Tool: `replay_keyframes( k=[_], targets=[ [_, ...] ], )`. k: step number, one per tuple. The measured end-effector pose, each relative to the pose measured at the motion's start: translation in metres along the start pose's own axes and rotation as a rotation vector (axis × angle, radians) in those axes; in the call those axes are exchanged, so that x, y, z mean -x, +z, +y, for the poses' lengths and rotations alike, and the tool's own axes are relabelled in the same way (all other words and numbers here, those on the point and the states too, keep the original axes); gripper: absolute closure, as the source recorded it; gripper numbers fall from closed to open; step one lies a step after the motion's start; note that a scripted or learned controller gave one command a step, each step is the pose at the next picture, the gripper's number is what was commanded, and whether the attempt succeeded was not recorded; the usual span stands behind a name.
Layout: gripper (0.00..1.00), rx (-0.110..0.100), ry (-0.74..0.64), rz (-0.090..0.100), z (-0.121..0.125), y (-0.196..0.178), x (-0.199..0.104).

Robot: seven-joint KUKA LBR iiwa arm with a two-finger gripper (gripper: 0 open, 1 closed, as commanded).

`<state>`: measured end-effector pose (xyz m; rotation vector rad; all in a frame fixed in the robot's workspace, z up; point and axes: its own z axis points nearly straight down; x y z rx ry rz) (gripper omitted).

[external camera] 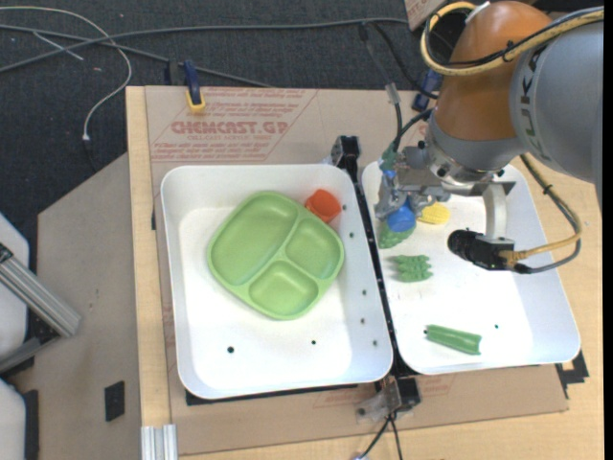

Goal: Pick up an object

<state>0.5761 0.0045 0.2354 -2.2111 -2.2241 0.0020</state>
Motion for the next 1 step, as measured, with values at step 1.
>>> replay_keyframes(
  k=[1],
  targets=[
    [1.0,0.0,0.0,0.0,0.001,0.016,-0.0561]
  ],
)
